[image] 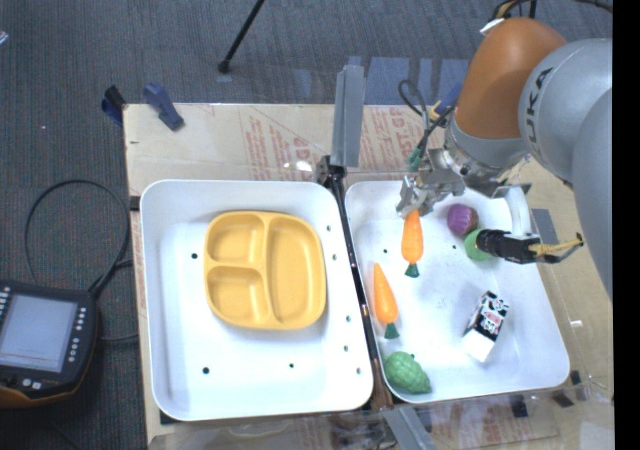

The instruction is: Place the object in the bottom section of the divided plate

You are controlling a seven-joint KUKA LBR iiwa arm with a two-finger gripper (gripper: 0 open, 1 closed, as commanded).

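Camera view: tool (418, 200) hangs above a carrot (411, 239) in the right bin (520, 358); whether its fingers are apart, I cannot tell. Yellow plate (266, 269) sits in the left bin (170, 358).

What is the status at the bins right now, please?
Claw over right bin, above upper carrot; grip unclear. Yellow plate in left bin, nothing in it. Second carrot close by.

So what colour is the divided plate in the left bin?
Yellow: the divided plate is plain yellow all over, seen best in the camera view.
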